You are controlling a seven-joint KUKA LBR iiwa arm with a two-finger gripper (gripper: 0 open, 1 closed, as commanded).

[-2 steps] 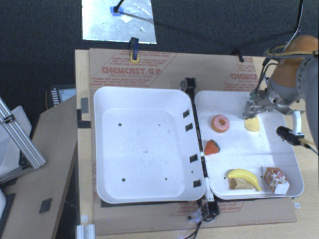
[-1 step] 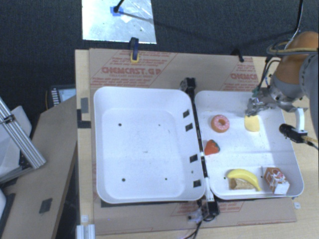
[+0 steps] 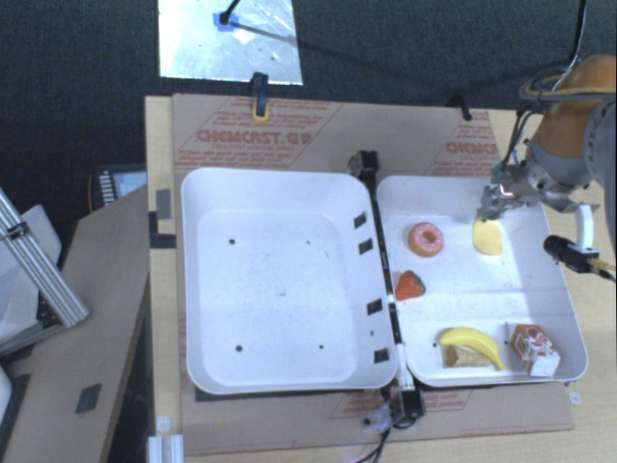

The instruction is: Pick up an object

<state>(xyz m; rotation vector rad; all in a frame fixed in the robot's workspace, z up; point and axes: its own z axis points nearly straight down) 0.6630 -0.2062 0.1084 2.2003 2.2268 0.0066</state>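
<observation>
- camera view: the arm [image 3: 576, 123] comes in from the right and is cut off by the picture's edge, so just its orange band and grey wrist show.
- the pincer [image 3: 495, 204] is small and dark against the wrist; i cannot tell its state, and nothing can be made out in its grip.
- it hangs just above the pale yellow object [image 3: 488, 238], which lies in the far part of the right bin [image 3: 569, 331]; whether they touch is unclear.
- the counter [image 3: 318, 128] is a tan board with red lettering, on dark carpet; a shiny metal sheet [image 3: 229, 27] lies beyond it.
- the left bin [image 3: 280, 278] sits beside the right one, with black clips along the seam.
- in the right bin: a pink doughnut [image 3: 426, 239] near the yellow object, a red strawberry [image 3: 411, 285] by the seam, a banana [image 3: 472, 343] on a brown piece at the near wall, and a small red-and-white box [image 3: 533, 348] in the near corner.
</observation>
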